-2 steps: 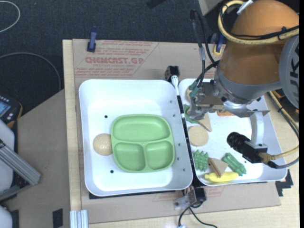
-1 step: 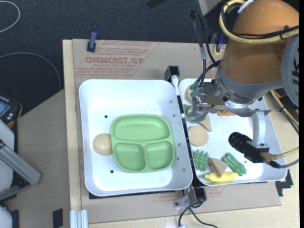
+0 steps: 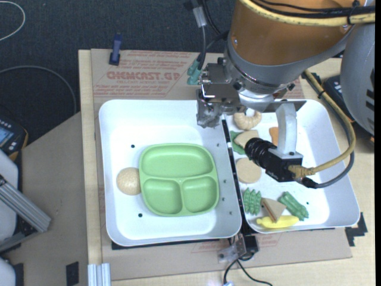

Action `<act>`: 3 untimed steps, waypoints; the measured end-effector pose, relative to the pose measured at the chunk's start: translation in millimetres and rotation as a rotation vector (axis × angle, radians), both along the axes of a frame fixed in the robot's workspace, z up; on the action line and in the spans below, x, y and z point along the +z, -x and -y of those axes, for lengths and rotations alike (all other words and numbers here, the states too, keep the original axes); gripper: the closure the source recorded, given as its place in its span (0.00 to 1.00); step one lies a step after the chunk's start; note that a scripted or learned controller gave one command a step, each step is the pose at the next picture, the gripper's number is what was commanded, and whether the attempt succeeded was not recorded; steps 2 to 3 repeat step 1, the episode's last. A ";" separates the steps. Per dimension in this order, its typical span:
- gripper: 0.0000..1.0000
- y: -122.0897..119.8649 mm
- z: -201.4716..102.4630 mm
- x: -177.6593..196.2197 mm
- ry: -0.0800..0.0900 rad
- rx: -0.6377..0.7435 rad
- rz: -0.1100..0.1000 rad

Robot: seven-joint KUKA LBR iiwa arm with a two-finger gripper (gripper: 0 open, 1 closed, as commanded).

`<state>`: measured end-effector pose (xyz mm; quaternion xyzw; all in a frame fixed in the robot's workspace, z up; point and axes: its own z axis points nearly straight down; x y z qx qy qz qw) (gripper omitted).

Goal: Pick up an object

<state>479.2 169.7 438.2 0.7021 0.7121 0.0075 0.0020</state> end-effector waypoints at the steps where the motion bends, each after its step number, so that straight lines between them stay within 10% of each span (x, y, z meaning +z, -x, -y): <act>1: 1.00 -42.0 78.2 -130.5 0.011 -0.022 -0.023; 3: 1.00 -42.0 78.2 -130.5 0.011 -0.022 -0.023</act>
